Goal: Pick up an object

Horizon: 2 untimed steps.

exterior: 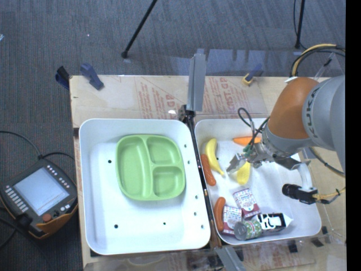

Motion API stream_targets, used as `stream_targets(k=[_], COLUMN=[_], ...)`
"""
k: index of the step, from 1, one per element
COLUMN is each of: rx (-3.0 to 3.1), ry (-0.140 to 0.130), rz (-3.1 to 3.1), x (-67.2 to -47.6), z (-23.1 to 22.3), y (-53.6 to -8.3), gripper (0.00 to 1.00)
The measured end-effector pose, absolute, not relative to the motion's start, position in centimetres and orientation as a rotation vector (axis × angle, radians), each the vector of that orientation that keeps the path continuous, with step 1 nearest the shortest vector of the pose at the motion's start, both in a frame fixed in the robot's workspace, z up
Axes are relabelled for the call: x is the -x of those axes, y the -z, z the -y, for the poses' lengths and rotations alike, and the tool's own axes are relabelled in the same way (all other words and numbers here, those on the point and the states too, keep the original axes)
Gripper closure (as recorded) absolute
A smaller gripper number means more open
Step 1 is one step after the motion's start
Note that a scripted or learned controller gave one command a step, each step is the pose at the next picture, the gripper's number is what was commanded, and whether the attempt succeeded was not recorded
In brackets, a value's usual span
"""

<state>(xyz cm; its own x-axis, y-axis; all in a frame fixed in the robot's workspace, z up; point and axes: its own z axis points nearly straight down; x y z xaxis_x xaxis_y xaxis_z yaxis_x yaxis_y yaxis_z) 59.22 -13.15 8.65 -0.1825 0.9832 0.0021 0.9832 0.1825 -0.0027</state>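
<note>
From above, the arm (307, 114) reaches in from the right over the right-hand bin (316, 216), its claw (241, 164) low among the things there, with its fingers spread apart just above a yellow piece (243, 174) and nothing seen between them. A banana (212, 154) lies just to the claw's left, an orange carrot (246, 141) just behind it, and two red sausages (207, 171) near the bin's left wall. The left bin (98, 224) holds a green divided plate (151, 166), and a handheld controller (38, 199) sits on the floor left of the desk (135, 95).
</note>
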Motion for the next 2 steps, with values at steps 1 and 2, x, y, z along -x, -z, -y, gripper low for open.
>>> stream_targets(k=[1, 2], rx=[2.009, 2.087], ry=[0.001, -0.001], rz=[2.409, 2.346], x=[-59.2, -58.9], z=[13.2, 0.3], y=[-9.6, -23.1], gripper=[1.00, 1.00])
